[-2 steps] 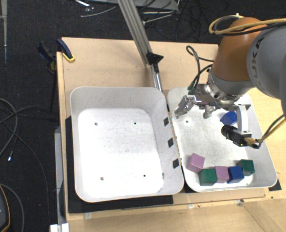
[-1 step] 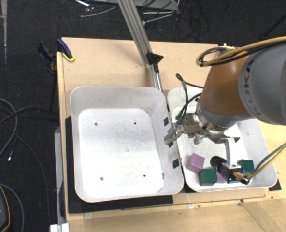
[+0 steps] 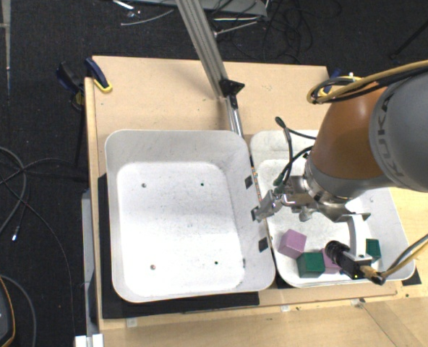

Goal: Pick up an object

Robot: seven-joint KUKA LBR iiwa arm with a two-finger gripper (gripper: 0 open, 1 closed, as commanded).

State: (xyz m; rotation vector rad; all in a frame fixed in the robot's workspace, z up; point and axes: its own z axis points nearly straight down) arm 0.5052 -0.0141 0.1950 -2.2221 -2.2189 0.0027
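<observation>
Camera view: wooden bench [image 3: 170,92] carrying two shallow white bins side by side. Left bin [image 3: 127,157] speckled with dark flecks across its floor. Right bin [image 3: 268,147] mostly covered by the grey arm [image 3: 409,132], orange band [image 3: 348,132] above the wrist, reaching in from the right edge. Gripper [image 3: 328,219] low over the middle of the right bin, partly masked by wrist hardware and cables; jaw state impossible to tell, nothing visibly between them. Blocks clustered toward the near edge of the right bin: purple block [image 3: 293,242] just left of the gripper, green block [image 3: 311,264] touching it on the near side, pink piece [image 3: 331,263] just beside the green block, small teal block [image 3: 373,249] near the bin's right edge. All blocks resting on the bin floor. Blue-and-yellow clamp [image 3: 95,74] at the bench's far left corner. Metal pole [image 3: 207,42] slanting in from the far edge down to between the bins.
</observation>
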